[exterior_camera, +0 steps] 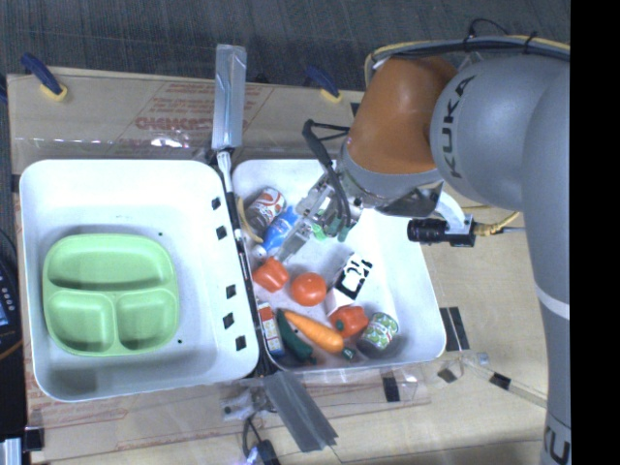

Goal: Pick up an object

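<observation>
My gripper (312, 223) hangs low over the upper left part of the right bin (418, 260), under the orange wrist band. Its tip is right beside a blue bottle (279, 231), which lies tilted against the bin's left wall. A red and white can (266, 204) lies just above the bottle. Below them sit a red tomato (271, 275) and an orange-red tomato (309, 289). A black and white box (354, 276) lies to the right of those. Whether anything is in the gripper's grasp is hidden by the wrist.
Along the right bin's front edge lie a carrot (312, 331), a red pepper (349, 320), a green can (381, 330) and a small carton (269, 327). The left bin (58, 192) holds a green divided tray (111, 294). A divider wall (231, 231) separates the bins.
</observation>
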Motion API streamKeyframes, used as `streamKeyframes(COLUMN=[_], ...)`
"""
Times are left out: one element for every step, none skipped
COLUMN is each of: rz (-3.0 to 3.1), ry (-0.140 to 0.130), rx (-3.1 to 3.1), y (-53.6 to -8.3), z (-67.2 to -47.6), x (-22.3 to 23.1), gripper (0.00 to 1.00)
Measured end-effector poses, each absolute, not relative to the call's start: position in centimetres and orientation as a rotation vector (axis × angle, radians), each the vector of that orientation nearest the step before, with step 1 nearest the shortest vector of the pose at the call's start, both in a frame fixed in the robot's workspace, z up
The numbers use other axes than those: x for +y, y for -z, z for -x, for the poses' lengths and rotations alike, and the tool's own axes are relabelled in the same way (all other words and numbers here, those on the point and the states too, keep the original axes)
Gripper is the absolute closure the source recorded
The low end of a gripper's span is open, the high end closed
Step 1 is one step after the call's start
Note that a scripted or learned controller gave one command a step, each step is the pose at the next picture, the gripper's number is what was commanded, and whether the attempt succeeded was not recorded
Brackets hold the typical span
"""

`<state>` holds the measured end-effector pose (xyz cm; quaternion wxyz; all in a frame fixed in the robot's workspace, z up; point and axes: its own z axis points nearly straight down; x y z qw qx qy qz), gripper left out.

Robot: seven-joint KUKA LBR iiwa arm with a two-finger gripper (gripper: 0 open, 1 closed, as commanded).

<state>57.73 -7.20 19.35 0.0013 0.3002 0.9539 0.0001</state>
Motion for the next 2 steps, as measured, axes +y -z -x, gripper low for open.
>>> streamKeyframes(rz=[-0.401, -0.321], ry=[0.001, 0.002], rx=[3.112, 3.123], y=[-26.8, -25.9], z=[-53.9, -56.4], x=[-4.3, -9.1], gripper=[0.00, 0.00])
